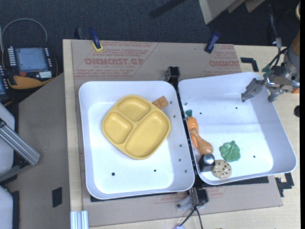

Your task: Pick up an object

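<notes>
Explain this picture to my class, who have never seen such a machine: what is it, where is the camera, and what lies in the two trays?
One fixed camera looks down at a slant on a bench. The robot arm reaches in from the right; its tool hangs above the right bin, with nothing between its fingers. That bin holds a carrot, a green leafy toy, a cookie and a small black object. The left bin holds a yellow divided plate and a small brown block.

Bins [128, 187]: white
Divided plate [137, 126]: yellow
Carrot [193, 128]: orange, green top
Leafy piece [230, 150]: green
Cookie [221, 168]: tan, dark spots
Block [160, 102]: brown
</notes>
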